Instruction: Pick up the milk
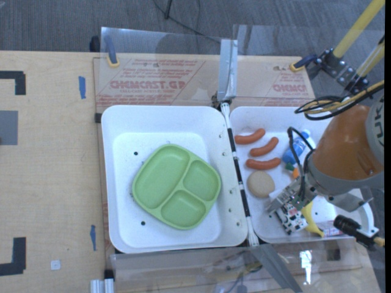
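Three sausages (257,148) and a tan round patty (261,184) are seen in the right bin (241,119) beside the gripper (288,211), whose closure cannot be told. The milk (299,146) is partly hidden behind the arm (345,145). A green plate (176,186) is held by the left bin (116,163).

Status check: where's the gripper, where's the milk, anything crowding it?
Gripper low in right bin, near front edge. Milk lies farther back, partly behind arm, not held. Sausages and bun to its left; banana beside the gripper.
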Robot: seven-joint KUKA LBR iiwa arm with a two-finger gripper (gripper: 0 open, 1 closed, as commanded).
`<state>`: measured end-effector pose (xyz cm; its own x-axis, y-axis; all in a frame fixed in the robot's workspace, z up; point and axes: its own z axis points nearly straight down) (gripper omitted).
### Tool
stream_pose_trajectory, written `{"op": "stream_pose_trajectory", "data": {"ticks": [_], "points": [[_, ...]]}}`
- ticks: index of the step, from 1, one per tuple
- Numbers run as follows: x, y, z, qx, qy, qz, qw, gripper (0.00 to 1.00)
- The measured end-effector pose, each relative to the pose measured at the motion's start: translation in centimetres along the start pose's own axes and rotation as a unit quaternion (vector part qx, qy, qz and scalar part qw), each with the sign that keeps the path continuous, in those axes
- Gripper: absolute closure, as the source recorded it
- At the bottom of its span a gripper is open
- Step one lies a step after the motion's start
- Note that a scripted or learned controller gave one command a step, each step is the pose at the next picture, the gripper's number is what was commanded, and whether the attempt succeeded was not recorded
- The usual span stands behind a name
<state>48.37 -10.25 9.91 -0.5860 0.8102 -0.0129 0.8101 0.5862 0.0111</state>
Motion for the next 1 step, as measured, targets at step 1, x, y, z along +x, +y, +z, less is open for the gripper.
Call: {"op": "stream_pose_trajectory", "data": {"ticks": [1], "points": [[5.08, 5.79, -13.30, 0.006, 0.005, 0.113, 0.9936, 1.00]]}}
